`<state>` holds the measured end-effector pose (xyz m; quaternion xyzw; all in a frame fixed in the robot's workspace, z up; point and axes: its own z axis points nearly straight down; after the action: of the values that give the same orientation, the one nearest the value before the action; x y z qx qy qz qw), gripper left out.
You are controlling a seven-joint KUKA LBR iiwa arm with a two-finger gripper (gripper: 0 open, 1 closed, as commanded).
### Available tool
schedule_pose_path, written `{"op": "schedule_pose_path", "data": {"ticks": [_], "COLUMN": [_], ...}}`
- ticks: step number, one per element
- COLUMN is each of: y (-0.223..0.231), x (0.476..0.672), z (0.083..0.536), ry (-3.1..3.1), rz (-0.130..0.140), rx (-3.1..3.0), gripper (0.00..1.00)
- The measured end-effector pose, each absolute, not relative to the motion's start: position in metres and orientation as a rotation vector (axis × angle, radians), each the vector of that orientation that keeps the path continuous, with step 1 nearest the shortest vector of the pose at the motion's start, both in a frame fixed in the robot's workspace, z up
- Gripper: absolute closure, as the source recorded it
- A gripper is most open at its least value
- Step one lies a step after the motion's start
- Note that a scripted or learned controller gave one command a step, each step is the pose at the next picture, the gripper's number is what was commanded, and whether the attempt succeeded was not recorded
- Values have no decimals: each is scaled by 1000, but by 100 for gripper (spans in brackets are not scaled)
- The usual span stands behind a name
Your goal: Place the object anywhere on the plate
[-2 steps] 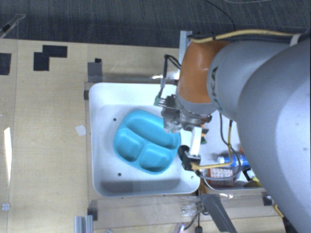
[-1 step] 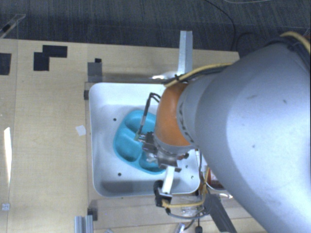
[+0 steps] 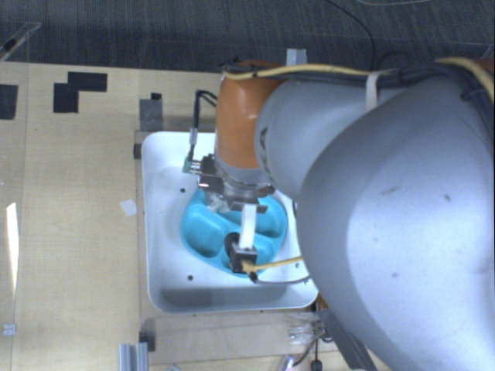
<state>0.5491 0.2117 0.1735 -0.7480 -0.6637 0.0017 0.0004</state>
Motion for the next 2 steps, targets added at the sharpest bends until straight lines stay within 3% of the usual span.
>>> {"op": "schedule_pose_path", "data": {"ticks": [1, 2], "y": [223, 152], "x": [558, 496], "z": [215, 224], "ry": [-2253, -2345], "rz": [5, 5], "rx": [-2189, -2089], "gripper": [100, 100]}}
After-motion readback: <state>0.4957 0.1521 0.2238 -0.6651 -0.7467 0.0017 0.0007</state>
